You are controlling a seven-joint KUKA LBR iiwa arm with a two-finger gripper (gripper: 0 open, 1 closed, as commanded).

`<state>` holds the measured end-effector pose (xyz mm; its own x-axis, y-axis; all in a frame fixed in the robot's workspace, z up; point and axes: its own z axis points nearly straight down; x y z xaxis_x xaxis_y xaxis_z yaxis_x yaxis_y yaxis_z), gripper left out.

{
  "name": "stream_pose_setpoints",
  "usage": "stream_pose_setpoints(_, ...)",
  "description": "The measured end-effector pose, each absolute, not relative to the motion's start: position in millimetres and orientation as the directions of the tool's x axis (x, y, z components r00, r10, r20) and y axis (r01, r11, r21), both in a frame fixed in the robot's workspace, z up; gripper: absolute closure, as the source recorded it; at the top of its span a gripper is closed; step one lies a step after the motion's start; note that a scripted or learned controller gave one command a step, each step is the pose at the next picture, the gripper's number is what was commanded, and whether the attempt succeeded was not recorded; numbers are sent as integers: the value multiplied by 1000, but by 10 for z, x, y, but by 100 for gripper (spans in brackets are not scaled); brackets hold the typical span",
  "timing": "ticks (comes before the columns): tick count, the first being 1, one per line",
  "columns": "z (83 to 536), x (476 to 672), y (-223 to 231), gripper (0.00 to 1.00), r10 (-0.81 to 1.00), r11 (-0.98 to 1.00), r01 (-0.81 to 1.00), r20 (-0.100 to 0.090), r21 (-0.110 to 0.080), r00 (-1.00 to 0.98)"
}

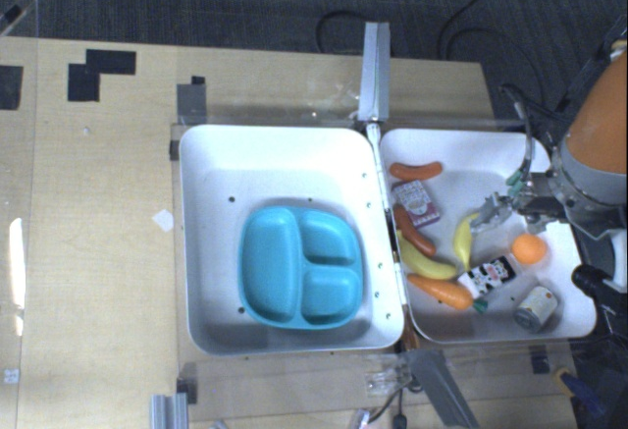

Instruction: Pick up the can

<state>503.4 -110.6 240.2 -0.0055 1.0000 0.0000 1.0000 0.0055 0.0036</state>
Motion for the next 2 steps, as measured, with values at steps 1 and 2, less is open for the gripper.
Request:
stream_pose_setpoints(1, 2710, 5726, -1504, 0, 1000, 21, 1000, -1, 6, -21)
stream_pose_setpoints(2, 2197, 6316, -2053, 0, 994, -109, 994, -2, 6, 109)
